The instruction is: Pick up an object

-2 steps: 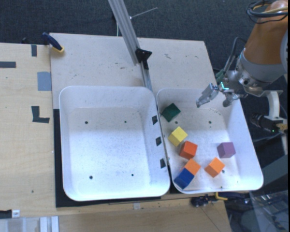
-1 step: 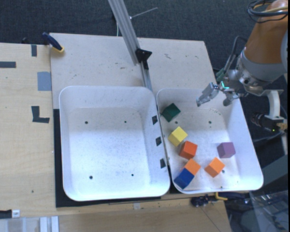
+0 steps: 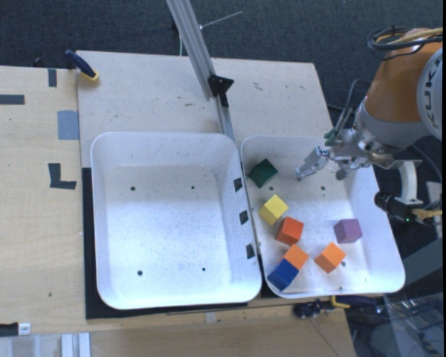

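Two white bins (image 3: pixel 104 199) on a pale wooden bench (image 3: pixel 30 199).

Robotics lab or test cell, not a home. Grey-and-orange industrial arm (image 3: pixel 401 88) with loose cables reaches in from the right. Plain wooden surface (image 3: pixel 30 199) marked with grey tape patches (image 3: pixel 68 125), two shallow white bins (image 3: pixel 104 199) side by side on it, right one holding coloured toy blocks (image 3: pixel 290 230) as test objects. Aluminium rail (image 3: pixel 189 32) slants across the top like a camera or rig mount. Dark carpet floor (image 3: pixel 74 13) around the bench, blue-yellow clamp (image 3: pixel 82 65) at the board's corner.
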Robot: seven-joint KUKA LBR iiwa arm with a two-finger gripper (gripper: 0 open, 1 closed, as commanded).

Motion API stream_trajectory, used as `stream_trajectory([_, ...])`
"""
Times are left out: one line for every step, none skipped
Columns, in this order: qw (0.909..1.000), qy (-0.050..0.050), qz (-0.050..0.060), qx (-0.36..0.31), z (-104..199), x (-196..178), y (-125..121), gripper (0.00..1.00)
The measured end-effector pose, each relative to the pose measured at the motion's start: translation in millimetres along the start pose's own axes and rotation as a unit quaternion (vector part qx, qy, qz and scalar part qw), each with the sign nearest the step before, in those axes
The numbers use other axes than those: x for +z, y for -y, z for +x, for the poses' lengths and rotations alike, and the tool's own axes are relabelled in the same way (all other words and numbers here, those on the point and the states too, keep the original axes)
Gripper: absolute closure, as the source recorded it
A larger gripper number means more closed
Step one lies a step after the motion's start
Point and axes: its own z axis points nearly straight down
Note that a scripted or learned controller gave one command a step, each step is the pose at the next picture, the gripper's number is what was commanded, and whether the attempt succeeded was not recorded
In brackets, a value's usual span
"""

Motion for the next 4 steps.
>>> stream_trajectory([1.0,0.0,0.0,0.0,9,54,-4,0.0])
stream_trajectory([1.0,-0.002,-0.008,0.0,12,111,-8,0.0])
stream_trajectory([1.0,-0.001,-0.009,-0.001,11,98,-8,1.0])
stream_trajectory([1.0,0.0,-0.005,-0.001,20,51,-5,1.0])
